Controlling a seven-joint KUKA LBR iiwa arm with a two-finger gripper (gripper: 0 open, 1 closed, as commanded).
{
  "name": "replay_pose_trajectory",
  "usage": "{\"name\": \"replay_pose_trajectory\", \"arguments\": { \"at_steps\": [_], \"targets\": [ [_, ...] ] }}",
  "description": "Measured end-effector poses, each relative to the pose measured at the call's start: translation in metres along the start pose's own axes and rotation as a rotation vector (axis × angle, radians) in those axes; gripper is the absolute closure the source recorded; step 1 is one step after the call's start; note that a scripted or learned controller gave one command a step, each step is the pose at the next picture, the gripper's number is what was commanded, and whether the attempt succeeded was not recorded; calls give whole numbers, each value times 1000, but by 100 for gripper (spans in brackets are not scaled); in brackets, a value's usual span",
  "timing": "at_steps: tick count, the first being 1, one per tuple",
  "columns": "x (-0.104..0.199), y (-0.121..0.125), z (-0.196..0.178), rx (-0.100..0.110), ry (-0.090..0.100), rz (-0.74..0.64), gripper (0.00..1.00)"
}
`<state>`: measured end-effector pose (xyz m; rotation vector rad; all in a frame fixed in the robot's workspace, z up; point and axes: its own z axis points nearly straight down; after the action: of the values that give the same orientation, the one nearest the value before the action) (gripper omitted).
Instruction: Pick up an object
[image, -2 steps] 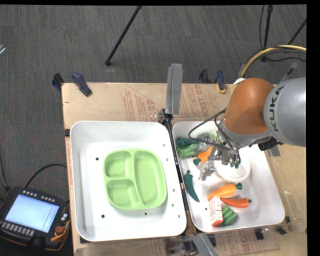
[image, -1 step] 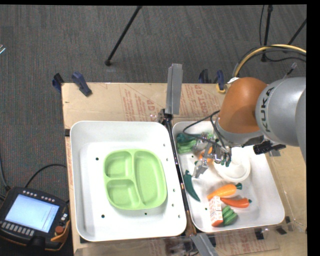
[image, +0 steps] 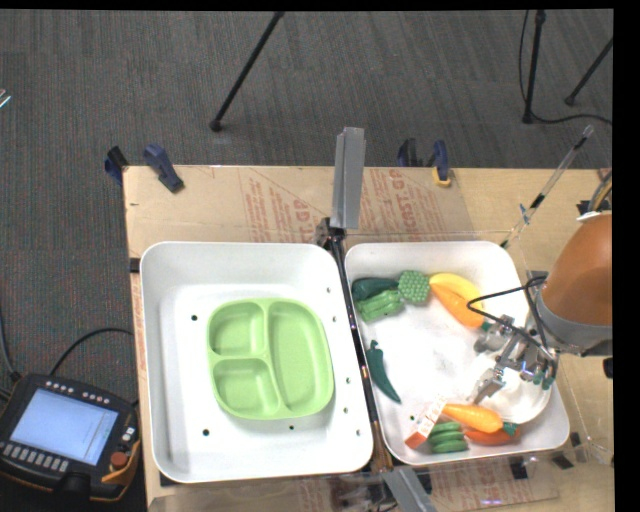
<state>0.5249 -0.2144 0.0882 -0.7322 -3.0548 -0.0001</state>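
A: What is sitting closest to the camera?

B: A teach pendant (image: 68, 432) with a lit pale screen is lying on the dark carpet at the lower left, just beside the desk (image: 230, 200). The desk itself is showing a brown board top with red printed lettering.

A: And on the desk?

B: Two white bins are resting side by side. The left bin (image: 160, 300) is carrying a pale green divided plate (image: 270, 357). In the right bin (image: 440, 462), nearest the camera, an orange carrot (image: 478, 418) is lying against a small green pod (image: 447, 437) by the front wall, with a dark green pepper (image: 382, 370) near the dividing wall.

A: Where is the arm?

B: The arm (image: 592, 280) is reaching in from the right, its orange band hanging over the right bin's right wall. The tool (image: 497, 377) is pointing down and leftward, hovering just above the carrot; I cannot tell whether it is apart or together, and nothing is visibly clamped in it.

A: Farther back?

B: A yellow banana (image: 457, 295), a bumpy green fruit (image: 414, 287) and a green leafy piece (image: 377, 297) are clustering near the right bin's rear wall. A grey upright post (image: 348, 180) is standing between the bins at the back, blue clamps (image: 160, 166) are gripping the desk's far edge, and tripod legs (image: 245, 70) are slanting across the carpet beyond.
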Motion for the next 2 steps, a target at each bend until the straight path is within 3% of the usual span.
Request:
{"name": "replay_pose_trajectory", "arguments": {
  "at_steps": [1, 2],
  "targets": [
    [-57, 38, 0, -3, -2, -33, 0],
    [-32, 148, 0, -4, 0, 7, 0]
  ]
}}
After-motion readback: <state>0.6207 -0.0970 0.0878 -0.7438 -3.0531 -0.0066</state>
